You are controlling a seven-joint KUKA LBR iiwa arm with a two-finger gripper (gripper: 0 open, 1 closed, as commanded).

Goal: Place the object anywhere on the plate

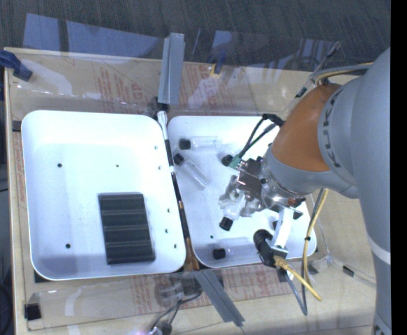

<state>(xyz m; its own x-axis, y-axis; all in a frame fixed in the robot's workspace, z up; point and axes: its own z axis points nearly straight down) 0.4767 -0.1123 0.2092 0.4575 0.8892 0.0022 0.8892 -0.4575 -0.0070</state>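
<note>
Bins first: the wide shallow white left bin (42, 187) carries the dark ribbed rectangular plate (125, 227), bare on top. The shallow white right bin (210, 128) has my grey arm with its orange band (315, 138) over it. My claw (234, 199) hangs low among several clear plastic tubes with black caps (200, 143); I cannot tell its state, nor whether anything is caught. By my judgement nothing is delivered: a grasp, a carry leftward and a release all remain.

A dark ribbed rectangular plate (125, 227) was laid flat in the left bin, toward its near edge.
</note>
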